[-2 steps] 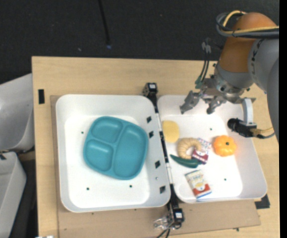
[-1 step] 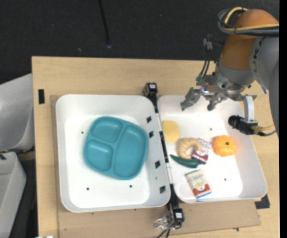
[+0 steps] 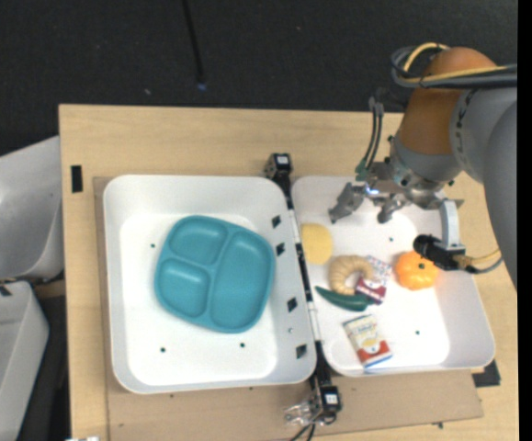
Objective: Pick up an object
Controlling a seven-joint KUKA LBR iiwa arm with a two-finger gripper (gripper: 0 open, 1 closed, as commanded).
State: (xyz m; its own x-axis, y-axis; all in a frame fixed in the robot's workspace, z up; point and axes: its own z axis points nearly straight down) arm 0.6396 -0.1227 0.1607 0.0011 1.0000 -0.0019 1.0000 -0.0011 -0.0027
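Note:
My gripper (image 3: 365, 208) hangs over the far part of the right bin (image 3: 468, 329), its two grey fingers spread apart with nothing between them. Below it lie a pale yellow round piece (image 3: 316, 243), a tan croissant (image 3: 347, 270), a green chili (image 3: 342, 299), a small red and white packet (image 3: 373, 288), an orange fruit (image 3: 415, 272) and a yellow and white carton (image 3: 367, 342). The gripper stands above and apart from all of them, nearest the yellow piece.
The left bin (image 3: 128, 356) holds a teal divided plate (image 3: 215, 273). A black clip ridge (image 3: 295, 274) runs between the two bins. The near right corner of the right bin shows bare white floor.

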